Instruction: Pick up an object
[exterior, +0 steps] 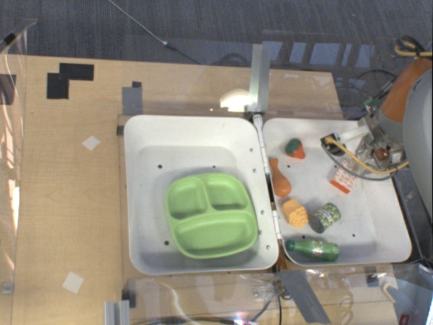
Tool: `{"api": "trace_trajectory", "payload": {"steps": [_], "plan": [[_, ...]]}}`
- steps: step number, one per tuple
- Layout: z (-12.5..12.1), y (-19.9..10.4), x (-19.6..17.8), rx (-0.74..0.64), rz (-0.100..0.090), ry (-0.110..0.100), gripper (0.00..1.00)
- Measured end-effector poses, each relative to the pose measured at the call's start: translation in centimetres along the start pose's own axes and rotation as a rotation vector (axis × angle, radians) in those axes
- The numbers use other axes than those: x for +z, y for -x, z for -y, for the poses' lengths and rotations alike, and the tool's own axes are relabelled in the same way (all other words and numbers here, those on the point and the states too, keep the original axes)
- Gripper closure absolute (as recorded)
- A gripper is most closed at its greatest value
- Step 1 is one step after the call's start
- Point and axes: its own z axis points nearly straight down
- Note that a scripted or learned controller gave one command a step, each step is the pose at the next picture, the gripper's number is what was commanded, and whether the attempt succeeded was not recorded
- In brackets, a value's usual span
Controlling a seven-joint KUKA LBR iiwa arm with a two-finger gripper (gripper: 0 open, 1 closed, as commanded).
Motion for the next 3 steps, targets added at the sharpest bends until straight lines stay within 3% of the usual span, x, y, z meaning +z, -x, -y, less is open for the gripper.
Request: {"api": "trace_trajectory", "payload": {"steps": [1, 2, 3], "plan": [[4.4, -5.0, 0.2, 0.012, 0.003, 0.002, 1.0], [11.0, -6.4, 0.1, -0.003, 0.0, -0.002, 1.0], [6.5, -5.7, 0.1, 0.001, 0.001, -0.004, 1.0]]}}
